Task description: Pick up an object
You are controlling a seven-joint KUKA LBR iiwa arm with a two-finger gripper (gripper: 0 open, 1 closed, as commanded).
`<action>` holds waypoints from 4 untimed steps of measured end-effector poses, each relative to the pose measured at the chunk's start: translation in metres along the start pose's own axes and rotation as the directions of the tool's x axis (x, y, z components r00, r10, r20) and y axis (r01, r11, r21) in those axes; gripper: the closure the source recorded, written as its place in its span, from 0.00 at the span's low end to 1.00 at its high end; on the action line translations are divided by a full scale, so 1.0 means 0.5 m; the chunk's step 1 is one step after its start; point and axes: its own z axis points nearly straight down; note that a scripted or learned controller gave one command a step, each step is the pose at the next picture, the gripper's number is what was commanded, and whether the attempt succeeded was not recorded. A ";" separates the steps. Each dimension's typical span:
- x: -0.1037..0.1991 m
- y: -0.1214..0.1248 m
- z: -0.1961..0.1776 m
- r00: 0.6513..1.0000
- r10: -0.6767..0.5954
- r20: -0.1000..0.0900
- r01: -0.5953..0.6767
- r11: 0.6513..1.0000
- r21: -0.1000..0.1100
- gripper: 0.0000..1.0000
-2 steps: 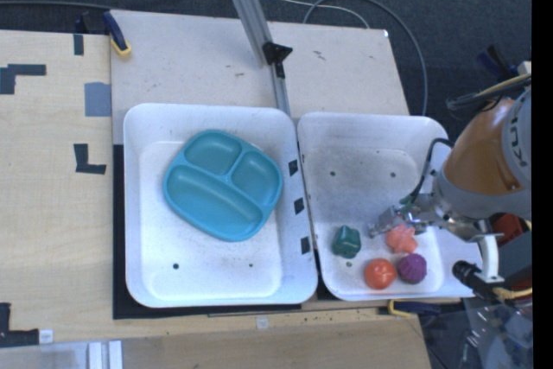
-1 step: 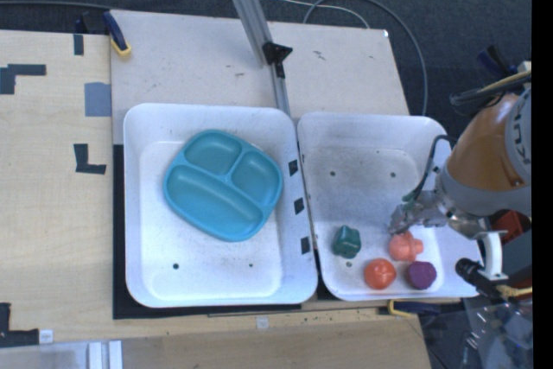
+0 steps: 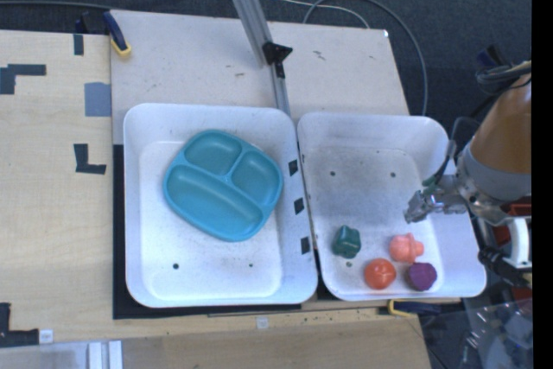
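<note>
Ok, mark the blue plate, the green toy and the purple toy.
blue plate (image 3: 224,183), camera view, middle divider.
green toy (image 3: 347,242), camera view, its top face.
purple toy (image 3: 422,276), camera view, its centre.

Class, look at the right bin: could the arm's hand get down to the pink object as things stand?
Probably yes. The hand hovers just above the pink object, with nothing between them; the orange and purple pieces crowd its near side.

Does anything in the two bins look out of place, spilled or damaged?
Nothing looks spilled or broken. The blue divided plate lies askew in the left bin. The right bin has grey scuffing on its floor, and its four small toys sit bunched near the front edge.
</note>
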 end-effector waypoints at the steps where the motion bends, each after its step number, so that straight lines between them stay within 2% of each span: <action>1: 0.012 -0.012 -0.095 1.000 -0.001 0.000 0.001 1.000 0.000 1.00; 2: 0.012 -0.009 -0.176 1.000 -0.001 0.000 0.001 1.000 0.000 1.00; 4: 0.203 0.086 -0.157 1.000 -0.007 -0.003 0.007 1.000 0.004 1.00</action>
